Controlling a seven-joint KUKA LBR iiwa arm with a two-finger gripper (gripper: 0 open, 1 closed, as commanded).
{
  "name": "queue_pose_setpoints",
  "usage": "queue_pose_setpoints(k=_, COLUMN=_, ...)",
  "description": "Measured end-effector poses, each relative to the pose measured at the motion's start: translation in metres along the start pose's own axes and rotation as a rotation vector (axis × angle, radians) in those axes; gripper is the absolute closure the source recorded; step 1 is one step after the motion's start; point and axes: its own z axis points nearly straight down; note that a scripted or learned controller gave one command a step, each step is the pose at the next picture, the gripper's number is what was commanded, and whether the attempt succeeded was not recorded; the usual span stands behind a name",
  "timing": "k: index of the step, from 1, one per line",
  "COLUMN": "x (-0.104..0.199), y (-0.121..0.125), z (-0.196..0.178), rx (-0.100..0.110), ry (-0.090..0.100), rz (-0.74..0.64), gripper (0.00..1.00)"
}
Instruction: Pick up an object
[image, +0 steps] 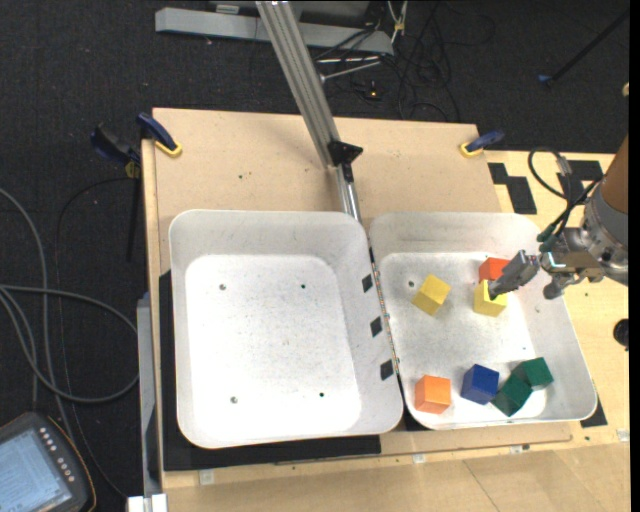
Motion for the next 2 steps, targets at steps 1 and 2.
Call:
queue_pose_setpoints(k=1, x=0.0, y=0.001, z=-0.002, rx=-0.003, ry=-0.001, rz=0.002, gripper=0.0)
queue_pose_setpoints(k=2, x=-0.003, y=0.003, z=0.042, rx=0.001, ry=0.0, rz=0.004, gripper=0.0)
